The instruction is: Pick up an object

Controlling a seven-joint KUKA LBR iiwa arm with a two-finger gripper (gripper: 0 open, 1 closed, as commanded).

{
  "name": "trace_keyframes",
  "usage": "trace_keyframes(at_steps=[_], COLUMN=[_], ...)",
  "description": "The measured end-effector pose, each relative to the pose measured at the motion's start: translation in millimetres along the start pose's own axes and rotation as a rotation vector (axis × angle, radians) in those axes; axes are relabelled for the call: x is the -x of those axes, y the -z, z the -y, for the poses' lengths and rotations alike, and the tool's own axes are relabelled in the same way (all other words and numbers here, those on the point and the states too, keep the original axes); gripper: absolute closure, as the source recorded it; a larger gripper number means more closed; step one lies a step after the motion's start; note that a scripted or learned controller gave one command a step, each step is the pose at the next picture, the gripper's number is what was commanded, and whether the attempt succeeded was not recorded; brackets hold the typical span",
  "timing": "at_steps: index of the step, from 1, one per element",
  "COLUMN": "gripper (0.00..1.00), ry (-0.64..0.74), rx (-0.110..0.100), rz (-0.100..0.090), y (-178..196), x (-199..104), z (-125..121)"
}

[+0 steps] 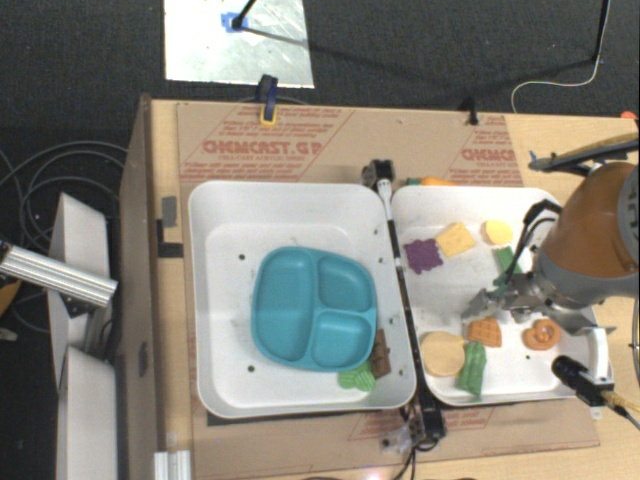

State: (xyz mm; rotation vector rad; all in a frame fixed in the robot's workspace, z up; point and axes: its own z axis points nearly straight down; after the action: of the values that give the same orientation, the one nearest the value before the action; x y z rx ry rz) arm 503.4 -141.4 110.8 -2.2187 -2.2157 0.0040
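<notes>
My gripper (498, 302) hangs low over the middle of the right bin (520, 203), below the arm's orange band (590, 230). Directly under its tip lies an orange wedge (485, 332), and I cannot tell whether the two touch. An orange ring-shaped piece (542, 335) lies just to the right of it. A tan round disc (443, 353) and a green pickle-like piece (472, 368) rest near the bin's front edge. Further back are a purple grape bunch (423, 256), a yellow cheese block (457, 239), a yellow round piece (497, 232) and a green strip (503, 261).
The left bin (230, 268) holds a blue divided plate (315, 308), with a green piece (355, 376) and a brown piece (380, 354) at its front right corner. A metal divider (392, 258) runs between the bins. An orange item (436, 181) sits behind the right bin's back rim.
</notes>
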Motion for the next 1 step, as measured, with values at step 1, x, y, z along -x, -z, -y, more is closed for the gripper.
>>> trace_keyframes(at_steps=[1], gripper=[0.00], ry=[0.002], rx=[0.005], rz=[0.001], y=[-27.9], x=[-19.7], z=[17.4])
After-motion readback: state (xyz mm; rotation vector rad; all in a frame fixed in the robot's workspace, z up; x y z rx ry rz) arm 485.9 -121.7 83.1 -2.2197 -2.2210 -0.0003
